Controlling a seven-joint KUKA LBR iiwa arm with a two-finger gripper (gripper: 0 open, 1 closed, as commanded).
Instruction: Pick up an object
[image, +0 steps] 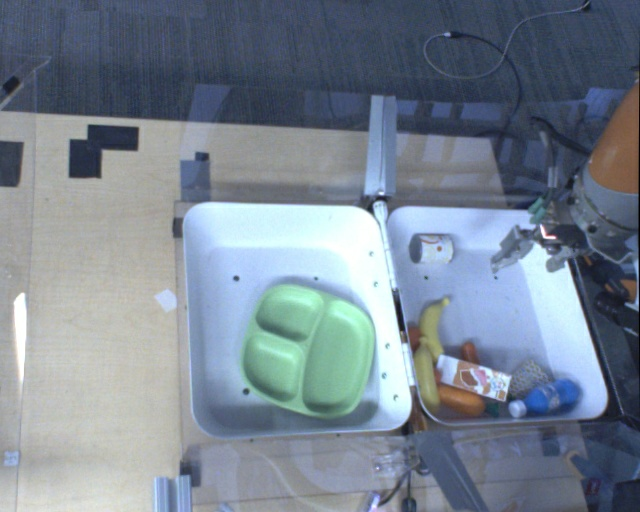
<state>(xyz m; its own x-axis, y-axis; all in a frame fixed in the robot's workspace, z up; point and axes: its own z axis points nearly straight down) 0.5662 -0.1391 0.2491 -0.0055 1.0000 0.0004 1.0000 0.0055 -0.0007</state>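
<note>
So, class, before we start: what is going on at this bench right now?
A robot arm reaches in from the right, its open gripper hovering over the right bin with nothing between its fingers. Below it lie a banana, a small carton, a blue bottle and a small cup. The left bin holds a green divided plate.

glossy plastic green tray (308, 348), wood-look bench (90, 300).

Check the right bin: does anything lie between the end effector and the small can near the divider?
No. In the camera view, bare white bin floor separates the end effector from the can.
</note>
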